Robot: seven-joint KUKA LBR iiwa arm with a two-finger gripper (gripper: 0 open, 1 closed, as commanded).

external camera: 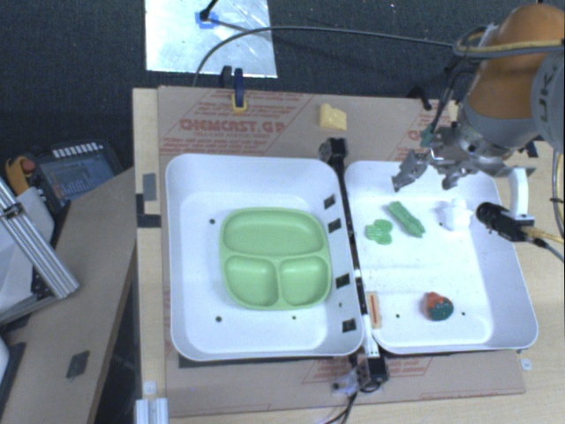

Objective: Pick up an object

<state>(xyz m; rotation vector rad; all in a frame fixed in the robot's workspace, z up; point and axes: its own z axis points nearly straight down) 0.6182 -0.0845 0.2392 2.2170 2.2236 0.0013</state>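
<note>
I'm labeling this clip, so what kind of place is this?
Probably a robotics lab test bench: a robot arm hangs over two white bins, small toy-like pieces lie ready for picking, and cables run across the bench.

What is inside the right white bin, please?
The right bin holds a green strip, a small green piece, a white item and an orange-green object. The claw covers its far edge.

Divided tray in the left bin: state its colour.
The tray is light green, plain with no pattern, seen clearly in the camera view.
</note>
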